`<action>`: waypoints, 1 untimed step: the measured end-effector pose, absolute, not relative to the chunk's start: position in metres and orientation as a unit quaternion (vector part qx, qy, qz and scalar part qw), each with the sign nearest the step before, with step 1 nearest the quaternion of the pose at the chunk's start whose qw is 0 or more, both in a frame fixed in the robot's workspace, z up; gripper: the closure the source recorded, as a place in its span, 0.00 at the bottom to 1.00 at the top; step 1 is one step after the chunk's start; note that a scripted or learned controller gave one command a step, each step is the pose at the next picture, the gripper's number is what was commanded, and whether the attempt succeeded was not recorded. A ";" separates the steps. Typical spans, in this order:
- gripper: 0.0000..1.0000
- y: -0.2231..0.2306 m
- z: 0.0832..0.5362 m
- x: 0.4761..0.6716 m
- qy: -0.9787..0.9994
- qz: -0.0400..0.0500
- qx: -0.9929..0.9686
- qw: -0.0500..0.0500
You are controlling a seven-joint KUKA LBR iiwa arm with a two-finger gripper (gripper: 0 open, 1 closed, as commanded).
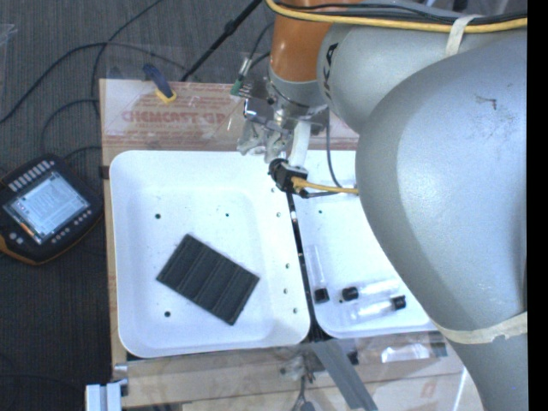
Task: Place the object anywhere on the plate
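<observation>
Dark ribbed rectangular plate (208, 278) lying flat and skewed in the left white bin (137, 187), toward its near side, while clear black-capped tubes (374, 301) rest on their sides in the right bin (342, 221), well apart from it.

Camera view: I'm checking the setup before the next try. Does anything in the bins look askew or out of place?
Nothing looks spilled or damaged. The dark ribbed plate lies at a slant in the left bin, not square to its walls. Clear tubes with black caps lie loose in the right bin.
</observation>
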State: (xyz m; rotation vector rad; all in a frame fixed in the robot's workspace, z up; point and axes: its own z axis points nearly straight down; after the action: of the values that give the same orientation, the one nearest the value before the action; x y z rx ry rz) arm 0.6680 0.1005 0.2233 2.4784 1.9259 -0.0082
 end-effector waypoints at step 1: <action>1.00 0.174 0.230 0.668 0.647 -0.003 0.763 0.001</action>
State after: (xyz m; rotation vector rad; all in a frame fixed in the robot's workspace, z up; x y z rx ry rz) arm 0.6681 0.1737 0.2297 2.3944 2.0292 -0.0083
